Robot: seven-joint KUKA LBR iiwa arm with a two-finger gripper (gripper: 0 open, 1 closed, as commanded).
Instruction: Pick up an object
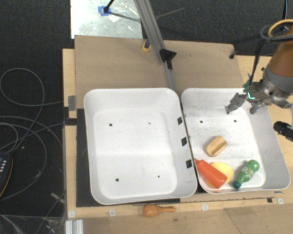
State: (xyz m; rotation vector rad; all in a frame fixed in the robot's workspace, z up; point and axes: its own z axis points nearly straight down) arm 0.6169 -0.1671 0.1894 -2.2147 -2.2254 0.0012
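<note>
Objects lie gathered in the near part of the right bin [271, 145]: a tan wooden block [216, 146] by itself, and nearer the front rim an orange-red carrot-like piece [209, 174], a yellow piece [223, 169] and a green bottle [246, 173]. The yellow piece touches the carrot-like one and is partly covered by it, so its outline is hard to read. The bottle lies tilted just beside the yellow piece; its darker end points toward the front rim.

The gripper [243, 103] hangs over the far part of that bin, well apart from all four things. Its two fingers are spread, with nothing between them. The arm [286, 57] is cut off by the right edge, so only the wrist and its orange band can be seen.

The left bin [95, 130] sits touching the right one along their shared wall. On the desk [112, 65] in front of the bins lies a small orange-brown thing [157, 209], too blurred to name.
</note>
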